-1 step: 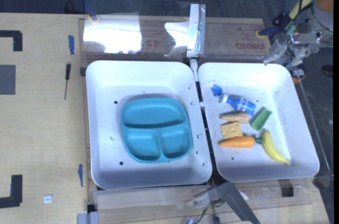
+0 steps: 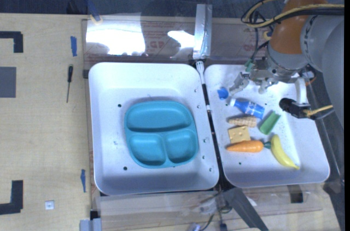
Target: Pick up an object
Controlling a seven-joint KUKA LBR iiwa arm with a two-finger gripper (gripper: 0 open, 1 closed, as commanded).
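- Step in hand: approach. The gripper [image 2: 252,81] hangs over the back of the right bin [image 2: 320,170], with nothing between its fingers.
- You cannot tell from this view whether the fingers are spread or closed.
- Candidate objects lie in the right bin: a blue tube [image 2: 246,107], a cracker [image 2: 241,122], a carrot [image 2: 245,147], a green piece [image 2: 268,122] and a banana [image 2: 283,153].
- The left bin [image 2: 104,115] holds a blue divided tray [image 2: 159,132].
- Next move, as judged: centre the gripper over one object, likely the nearby tube, then lower it.

orange carrot [image 2: 245,147] (yellow banana [image 2: 283,152])
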